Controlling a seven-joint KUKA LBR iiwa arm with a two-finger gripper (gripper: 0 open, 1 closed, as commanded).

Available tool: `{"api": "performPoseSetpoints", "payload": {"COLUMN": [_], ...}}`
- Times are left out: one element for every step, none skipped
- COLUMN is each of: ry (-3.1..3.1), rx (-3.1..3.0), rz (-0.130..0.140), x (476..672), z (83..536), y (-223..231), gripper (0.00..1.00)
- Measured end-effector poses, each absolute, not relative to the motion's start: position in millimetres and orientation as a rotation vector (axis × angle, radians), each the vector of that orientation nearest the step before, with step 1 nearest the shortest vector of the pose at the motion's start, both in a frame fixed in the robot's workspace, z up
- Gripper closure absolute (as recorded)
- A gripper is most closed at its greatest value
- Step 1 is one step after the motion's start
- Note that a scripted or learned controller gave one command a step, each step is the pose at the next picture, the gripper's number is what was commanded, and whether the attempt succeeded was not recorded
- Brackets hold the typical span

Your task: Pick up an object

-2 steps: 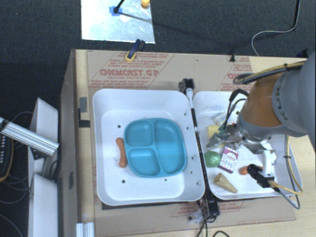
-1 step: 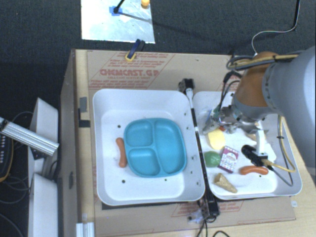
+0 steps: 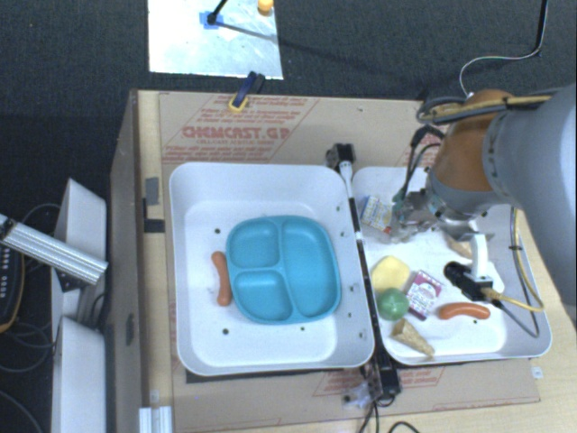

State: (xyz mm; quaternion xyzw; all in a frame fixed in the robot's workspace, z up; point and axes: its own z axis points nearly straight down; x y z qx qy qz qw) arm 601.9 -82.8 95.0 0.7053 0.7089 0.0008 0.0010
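We take the small pale packet (image 3: 374, 211) at the right bin's (image 3: 518, 345) upper left as our target, lying beside the gripper (image 3: 407, 218), whose grip state we cannot tell; the lemon (image 3: 389, 273), lime (image 3: 392, 305) and sausage (image 3: 462, 311) lie loose nearer us

Even, fairly bright overhead light — soft, faint shadows inside the left bin (image 3: 194, 242). Slightly grainy, soft focus throughout; glare on the foil sheet (image 3: 215, 25) above it.
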Motion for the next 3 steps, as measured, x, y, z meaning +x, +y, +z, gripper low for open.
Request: {"api": "performPoseSetpoints", "payload": {"ry": [2.22,2.223,2.22], "rx": [2.217,2.217,2.218], "rz": [0.001,0.001,0.0], "x": [599.7,599.6,597.2], "z": [133.0,132.5,124.4], "y": [-148.8,-147.7,-198.9], "gripper": [1.0,0.0,0.0]}}
